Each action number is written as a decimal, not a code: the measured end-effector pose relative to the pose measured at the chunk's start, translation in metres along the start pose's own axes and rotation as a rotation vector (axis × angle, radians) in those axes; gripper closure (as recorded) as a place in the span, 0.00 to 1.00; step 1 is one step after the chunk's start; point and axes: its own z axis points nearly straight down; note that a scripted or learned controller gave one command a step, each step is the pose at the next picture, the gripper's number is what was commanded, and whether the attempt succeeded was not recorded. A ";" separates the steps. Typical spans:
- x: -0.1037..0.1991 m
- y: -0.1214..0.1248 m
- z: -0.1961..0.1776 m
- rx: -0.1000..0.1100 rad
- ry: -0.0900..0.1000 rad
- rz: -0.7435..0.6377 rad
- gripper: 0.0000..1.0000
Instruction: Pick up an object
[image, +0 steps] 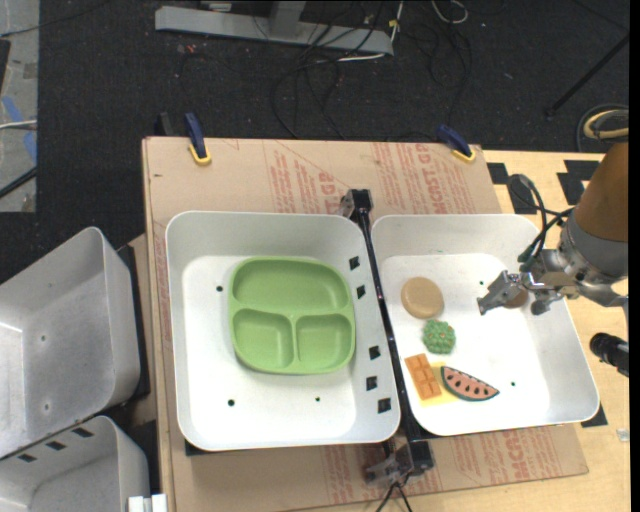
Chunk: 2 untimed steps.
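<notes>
In the right bin (560, 385) lie a tan round cookie-like disc (423, 296), a green bumpy broccoli-like piece (438, 336), an orange waffle-like bar (423, 377) and a watermelon slice (468, 385). My gripper (497, 297) hovers over the right bin's upper right part, to the right of the tan disc and apart from it. Its fingers point left and stand spread, with nothing between them.
The left bin (200, 400) holds a green divided plate (292, 315). A black divider with clips (372, 300) runs between the two bins. Grey tubs (55, 330) stand off the bench at the left. Cables lie on the dark floor behind.
</notes>
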 end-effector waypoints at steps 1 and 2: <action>0.000 0.003 -0.005 -0.010 -0.002 -0.003 0.00; 0.000 -0.007 0.045 -0.005 -0.001 0.001 0.00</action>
